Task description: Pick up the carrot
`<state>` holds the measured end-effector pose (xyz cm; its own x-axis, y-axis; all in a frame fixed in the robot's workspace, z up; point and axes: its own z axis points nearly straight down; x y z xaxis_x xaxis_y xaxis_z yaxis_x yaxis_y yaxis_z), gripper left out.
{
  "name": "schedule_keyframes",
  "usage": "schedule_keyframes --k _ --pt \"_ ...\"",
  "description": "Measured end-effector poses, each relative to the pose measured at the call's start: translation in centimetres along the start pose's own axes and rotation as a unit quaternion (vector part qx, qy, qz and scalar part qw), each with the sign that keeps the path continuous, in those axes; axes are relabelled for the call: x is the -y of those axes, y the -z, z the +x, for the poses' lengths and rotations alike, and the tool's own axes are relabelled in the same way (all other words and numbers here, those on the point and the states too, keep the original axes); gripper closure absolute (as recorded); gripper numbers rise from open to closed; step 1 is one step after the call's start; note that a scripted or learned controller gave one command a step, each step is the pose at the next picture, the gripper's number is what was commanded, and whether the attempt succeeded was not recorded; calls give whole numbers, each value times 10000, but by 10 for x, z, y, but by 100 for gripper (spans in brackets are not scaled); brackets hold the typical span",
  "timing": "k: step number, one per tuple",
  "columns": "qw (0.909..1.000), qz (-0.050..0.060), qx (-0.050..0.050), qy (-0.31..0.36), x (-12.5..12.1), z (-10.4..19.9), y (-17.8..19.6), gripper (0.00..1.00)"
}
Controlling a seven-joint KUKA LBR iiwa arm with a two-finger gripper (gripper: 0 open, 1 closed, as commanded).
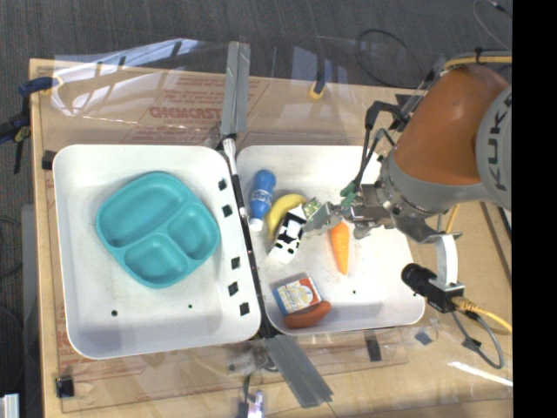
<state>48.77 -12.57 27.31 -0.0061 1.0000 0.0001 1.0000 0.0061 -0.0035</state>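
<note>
While the carrot [340,246] is lying at centre right of the frame in the right bin [383,316], the gripper [335,217] is hovering at its upper end, presumably lining up a grasp; whether it is closed is unclear.

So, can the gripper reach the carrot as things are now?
Probably yes. The gripper hangs right at the carrot's upper end, and nothing lies over it. The banana and black-and-white toy sit to its left, apart from the carrot.

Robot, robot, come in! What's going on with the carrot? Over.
Tool over right bin, at carrot's top end. Carrot lying on bin floor, not lifted. Banana and black-and-white toy close beside on the left.
</note>
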Motion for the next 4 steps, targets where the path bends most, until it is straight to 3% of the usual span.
schedule_keyframes --k 1,2,3,4 --pt "9988 5 1 -484 -49 -57 -82 0" --pt "9998 -4 1 213 -92 -79 -139 0" --pt "9959 -234 68 873 -72 -86 -160 0" --pt "9598 -25 10 2807 -25 -85 -181 0"
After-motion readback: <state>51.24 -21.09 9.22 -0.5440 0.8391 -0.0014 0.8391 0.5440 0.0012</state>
